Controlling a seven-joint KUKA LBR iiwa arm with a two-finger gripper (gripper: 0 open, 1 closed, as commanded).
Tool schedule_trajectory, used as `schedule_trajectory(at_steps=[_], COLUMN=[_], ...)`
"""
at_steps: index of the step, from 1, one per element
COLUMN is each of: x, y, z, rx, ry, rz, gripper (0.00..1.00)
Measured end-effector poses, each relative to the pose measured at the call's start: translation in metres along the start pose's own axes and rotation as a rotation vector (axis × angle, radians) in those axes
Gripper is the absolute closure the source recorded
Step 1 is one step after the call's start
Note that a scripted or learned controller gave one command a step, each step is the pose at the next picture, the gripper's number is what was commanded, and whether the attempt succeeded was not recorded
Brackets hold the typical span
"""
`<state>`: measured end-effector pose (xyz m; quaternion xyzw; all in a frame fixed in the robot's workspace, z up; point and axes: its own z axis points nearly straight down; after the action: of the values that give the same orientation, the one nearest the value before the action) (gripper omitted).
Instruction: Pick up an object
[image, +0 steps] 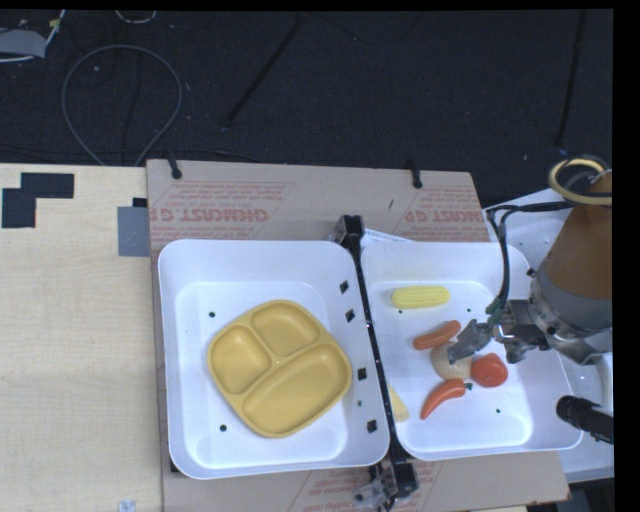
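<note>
Viewed from above at a slant: a worktop (70, 340) carrying two shallow white bins side by side on a sheet of cardboard (310, 200).

In the left bin (185, 270), a yellow divided plate (279, 367) lying flat, well apart from everything else.

In the right bin (500, 430), a small cluster of toy food. Near the far wall, a yellow corn cob (420, 297). Just below it, an orange sausage-like piece (437, 335). Nearer the front, a red-orange chilli pepper (443, 397) with a green stem. Beside that, a red tomato (489, 371), and touching it a pale round piece (449, 365), partly covered. At the near left edge of this bin, a pale yellow wedge (398, 405) tucked against the divider.

Reaching in from the right, the grey arm (585, 260) with its orange band, ending in the claw (466, 349) low over the cluster, between the sausage-like piece and the tomato, directly above the pale round piece. Metal fingers (470, 342) blurred and overlapping the food, so cannot tell how far apart, nor whether anything sits between them.

Judged progress: approach done, claw down among the food in the right bin. Nothing visibly lifted; every item apparently resting on the bin floor. Left to do: a firm grip on one piece, most likely the pale round one or the tomato, then a clear lift.
</note>
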<state>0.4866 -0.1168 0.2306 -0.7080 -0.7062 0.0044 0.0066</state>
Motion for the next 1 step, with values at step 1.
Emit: schedule_trajectory(at_steps=[1], x=[-0.0001], y=[0.0022], z=[-0.0053], rx=[-0.011], ry=[-0.002], rz=[-0.002], gripper=[0.00])
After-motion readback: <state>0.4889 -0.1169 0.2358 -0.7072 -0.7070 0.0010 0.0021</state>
